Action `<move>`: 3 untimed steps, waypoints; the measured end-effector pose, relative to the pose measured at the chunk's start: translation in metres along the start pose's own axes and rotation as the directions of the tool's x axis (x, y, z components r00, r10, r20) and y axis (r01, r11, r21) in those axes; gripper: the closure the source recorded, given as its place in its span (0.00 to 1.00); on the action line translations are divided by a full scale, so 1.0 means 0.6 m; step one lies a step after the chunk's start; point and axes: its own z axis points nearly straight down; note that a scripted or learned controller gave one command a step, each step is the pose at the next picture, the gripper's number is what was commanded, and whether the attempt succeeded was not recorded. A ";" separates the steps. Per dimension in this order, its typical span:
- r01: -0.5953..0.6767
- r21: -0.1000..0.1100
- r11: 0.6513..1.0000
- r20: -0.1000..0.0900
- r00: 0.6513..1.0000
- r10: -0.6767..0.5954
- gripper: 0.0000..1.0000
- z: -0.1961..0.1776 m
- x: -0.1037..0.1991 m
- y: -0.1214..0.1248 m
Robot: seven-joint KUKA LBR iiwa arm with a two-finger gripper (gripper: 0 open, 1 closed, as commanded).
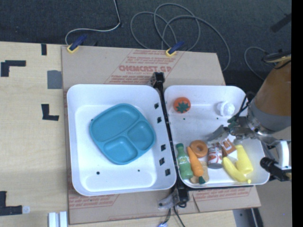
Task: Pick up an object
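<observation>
Two white bins sit side by side before us; the left bin [78,126] carries a blue divided plate [123,133]. In the right bin [203,91] we see a tomato [182,105], a green bottle [183,161], a carrot [195,161], a doughnut [198,148], a can [215,157] and a banana [238,164]. Our gripper [226,135] hangs low just above the can, and we cannot tell how far apart it stands or whether it grasps anything.
</observation>
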 end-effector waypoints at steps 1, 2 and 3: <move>0.000 0.000 1.000 -0.001 1.000 0.000 0.00 0.174 0.052 0.022; -0.003 -0.005 1.000 0.007 1.000 0.003 0.00 0.196 0.055 0.080; -0.002 -0.005 1.000 0.005 1.000 0.002 1.00 0.181 0.059 0.081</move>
